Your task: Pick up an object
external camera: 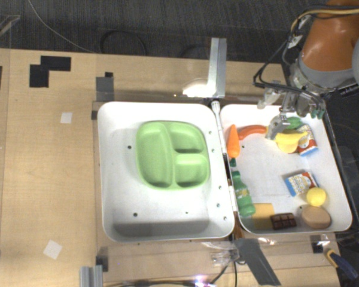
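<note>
Along the bottom edge of the right bin [342, 203] lie a brown chocolate bar [283, 221], a tan round piece [316, 217] and a yellow block [262, 210]. A green bottle [243, 194] and an orange carrot [233, 141] line its left wall. A yellow ball [316, 197] sits beside a blue packet [298, 183]. At upper right the gripper [285, 119] hangs over a yellow banana-like toy [291, 140]; whether its fingers are parted is unclear. The left bin [116, 160] holds a green divided plate [172, 154].

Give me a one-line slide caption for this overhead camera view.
Gripper hovers over toy food in the right bin; a green divided plate sits in the left bin.
</note>
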